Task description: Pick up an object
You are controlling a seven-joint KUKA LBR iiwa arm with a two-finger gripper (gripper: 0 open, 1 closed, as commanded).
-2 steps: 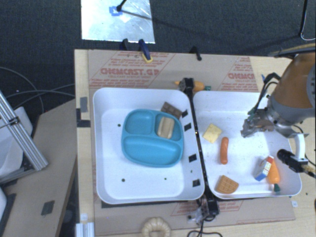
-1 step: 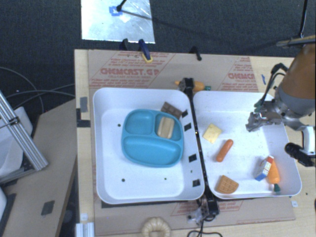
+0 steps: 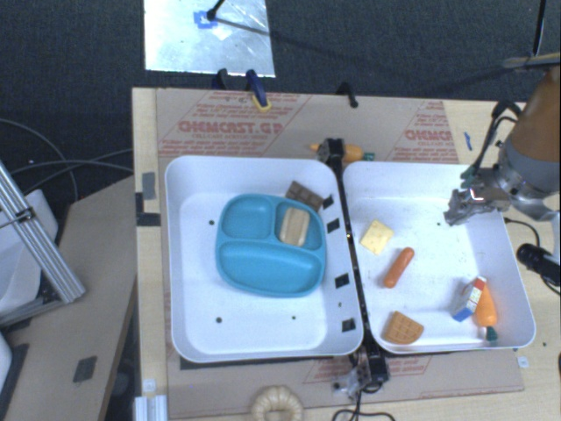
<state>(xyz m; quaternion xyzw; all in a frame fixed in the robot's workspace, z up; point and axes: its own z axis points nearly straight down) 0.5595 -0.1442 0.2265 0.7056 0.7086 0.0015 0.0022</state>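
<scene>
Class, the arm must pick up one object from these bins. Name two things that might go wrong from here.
1. The carrot and the colourful block touch in the right bin's corner, so a grab may catch both or hit the wall.
2. The waffle lies flat near the rim; fingers may slide off it.

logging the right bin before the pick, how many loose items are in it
5: a yellow cheese slice upper left, an orange sausage mid-bin, a waffle at the front edge, and a multicolored block beside a carrot front right. None looks hidden.
</scene>
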